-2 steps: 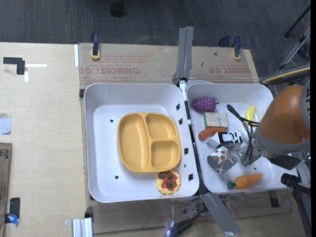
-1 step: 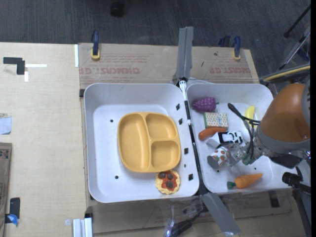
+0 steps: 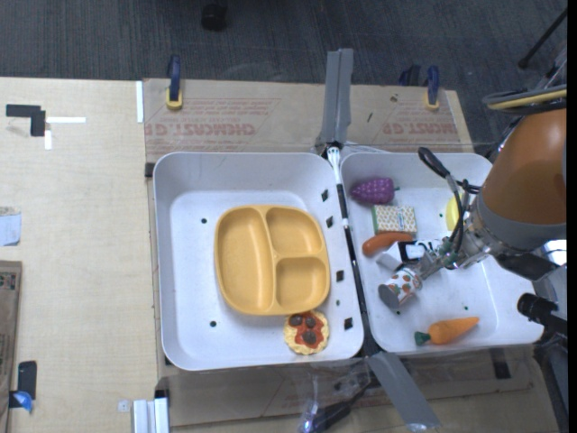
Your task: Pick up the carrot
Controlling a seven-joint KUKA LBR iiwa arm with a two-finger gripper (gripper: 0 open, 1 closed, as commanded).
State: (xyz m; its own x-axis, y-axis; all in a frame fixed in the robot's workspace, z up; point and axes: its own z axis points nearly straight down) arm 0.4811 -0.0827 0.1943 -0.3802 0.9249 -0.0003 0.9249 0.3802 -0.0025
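While the arm reaches in over the right bin, its gripper hangs low near the bin's middle. Whether it is open or closed cannot be told, and nothing shows clamped in it. Below it and a little to the right, near the bin's front wall, lies the carrot, apart from the gripper. Just left of the gripper sits a can; further left lies a sausage, with grapes above.
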